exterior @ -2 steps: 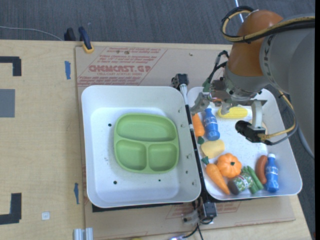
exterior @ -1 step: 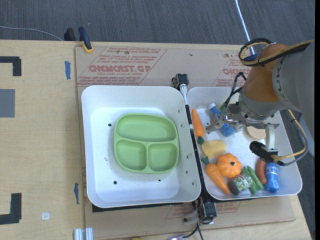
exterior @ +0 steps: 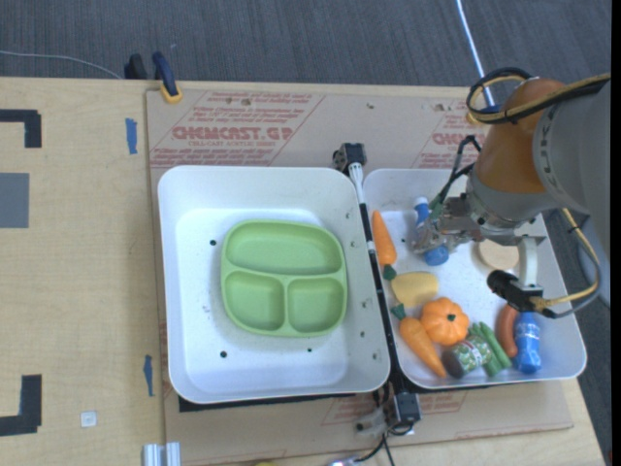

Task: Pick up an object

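Blue toy [exterior: 438,254] in the right bin's [exterior: 466,280] far-left quarter, tucked right beneath the gripper [exterior: 430,233]. Mostly hidden, long axis and heading impossible to call. Grip state: can't tell either. Orange carrot [exterior: 384,239] just beside, along the left wall.

this looks like a robotics lab, not a home or a kitchen. left of the gripper [exterior: 433,233] two white bins [exterior: 184,260] sit on a brown board [exterior: 243,124] with printed red letters, on a light wood bench [exterior: 68,289] that carries black markers and blue tape pieces. behind the gripper the floor is grey carpet [exterior: 291,17] with loose cables. near it lie plastic toy foods [exterior: 444,320].
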`<state>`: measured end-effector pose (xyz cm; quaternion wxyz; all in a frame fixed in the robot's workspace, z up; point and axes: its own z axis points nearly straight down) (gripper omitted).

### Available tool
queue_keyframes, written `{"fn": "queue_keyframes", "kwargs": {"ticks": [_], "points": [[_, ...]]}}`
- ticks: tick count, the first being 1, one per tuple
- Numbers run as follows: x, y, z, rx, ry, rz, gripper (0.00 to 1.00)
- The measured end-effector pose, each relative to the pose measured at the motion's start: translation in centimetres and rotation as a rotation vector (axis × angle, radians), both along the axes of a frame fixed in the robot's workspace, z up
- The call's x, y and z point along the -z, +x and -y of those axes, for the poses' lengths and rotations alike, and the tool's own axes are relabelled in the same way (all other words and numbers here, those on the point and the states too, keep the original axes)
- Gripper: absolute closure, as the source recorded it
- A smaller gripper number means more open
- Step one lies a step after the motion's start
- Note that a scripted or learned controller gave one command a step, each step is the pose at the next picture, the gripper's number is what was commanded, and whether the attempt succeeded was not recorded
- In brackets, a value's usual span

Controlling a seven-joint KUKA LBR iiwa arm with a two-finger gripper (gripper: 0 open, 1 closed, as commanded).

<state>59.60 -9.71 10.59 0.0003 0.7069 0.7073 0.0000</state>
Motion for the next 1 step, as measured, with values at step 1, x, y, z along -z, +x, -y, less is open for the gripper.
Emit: {"fn": "queue_keyframes", "kwargs": {"ticks": [1], "points": [[-8.80, -6.21, -1.32, 0.001, 0.002, -0.002, 1.00]]}}
